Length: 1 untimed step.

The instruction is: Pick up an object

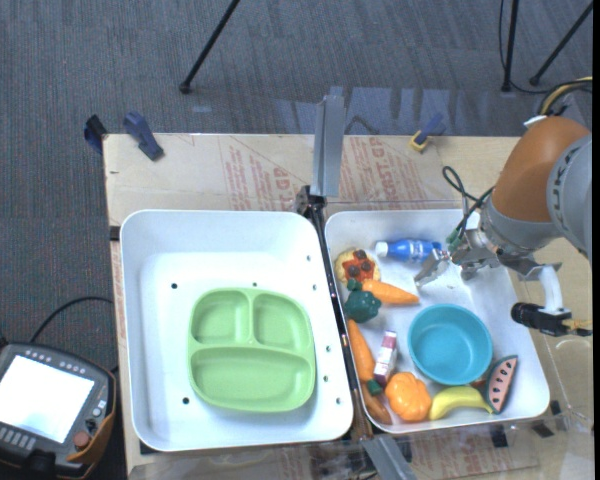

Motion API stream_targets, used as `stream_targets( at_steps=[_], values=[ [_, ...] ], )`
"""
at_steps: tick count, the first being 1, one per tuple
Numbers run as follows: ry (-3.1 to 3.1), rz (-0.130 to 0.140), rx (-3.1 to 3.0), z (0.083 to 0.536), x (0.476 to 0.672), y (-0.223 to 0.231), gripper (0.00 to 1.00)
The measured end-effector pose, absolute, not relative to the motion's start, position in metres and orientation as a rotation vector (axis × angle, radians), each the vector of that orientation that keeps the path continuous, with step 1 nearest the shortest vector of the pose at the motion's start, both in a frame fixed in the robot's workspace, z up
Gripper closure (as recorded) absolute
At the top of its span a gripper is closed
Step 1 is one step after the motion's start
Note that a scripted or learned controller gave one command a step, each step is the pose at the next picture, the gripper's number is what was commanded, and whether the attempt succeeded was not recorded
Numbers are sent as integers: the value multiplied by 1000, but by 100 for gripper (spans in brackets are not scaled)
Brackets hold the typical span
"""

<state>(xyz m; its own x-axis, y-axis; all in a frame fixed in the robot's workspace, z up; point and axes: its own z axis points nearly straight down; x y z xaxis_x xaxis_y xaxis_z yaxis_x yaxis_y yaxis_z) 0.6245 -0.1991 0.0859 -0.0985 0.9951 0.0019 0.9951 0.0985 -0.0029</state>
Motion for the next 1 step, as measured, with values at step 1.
stream_targets(
  at_steps=[1],
  values=[
    [-2674,-2,-1652,88,646,-185,0]
  ],
)
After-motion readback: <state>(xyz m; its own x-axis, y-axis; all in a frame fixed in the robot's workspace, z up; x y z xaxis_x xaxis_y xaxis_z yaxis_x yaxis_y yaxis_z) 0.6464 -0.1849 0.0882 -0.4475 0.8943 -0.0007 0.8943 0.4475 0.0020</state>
